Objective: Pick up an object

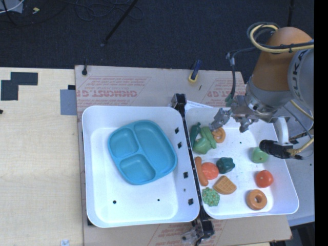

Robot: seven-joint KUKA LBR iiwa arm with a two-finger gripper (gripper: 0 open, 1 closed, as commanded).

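Note:
My gripper (233, 122) hangs over the back of the right bin (287, 204), with the fingers (220, 119) spread open and nothing between them. Just below and left of it lie a green pepper (202, 140) and a small orange ring (219, 135). Further forward in the same bin are a dark green vegetable (225, 164), a red tomato (209, 169), a carrot (200, 170), an orange waffle wedge (224, 185) and a broccoli floret (210, 196). On the right side lie a green apple (259, 155), a second red tomato (264, 178) and a donut (256, 199).
The left bin (97, 199) holds a blue divided plate (142, 151). A black divider rail (185, 152) runs between the bins. Cardboard (128, 88) lies under both bins, with a blue-and-yellow clamp (194, 72) at its back edge.

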